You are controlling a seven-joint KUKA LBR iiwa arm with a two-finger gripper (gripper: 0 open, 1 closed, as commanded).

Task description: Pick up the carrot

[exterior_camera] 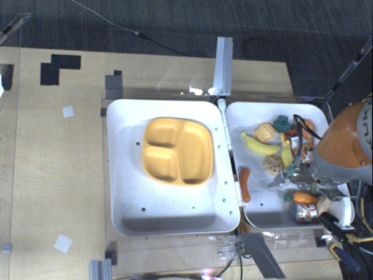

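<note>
The carrot, short and orange with a green stub at its left end, lies near the front of the right bin. My gripper hangs low over that bin, just behind the carrot, among several toy foods. The grey arm with its orange band covers the bin's right side. I see nothing clearly held.
The right bin also holds a yellow banana, a red sausage, a round cookie, a tan bread piece, a green item and a dark can in front of the carrot. A yellow divided plate sits in the left bin.
</note>
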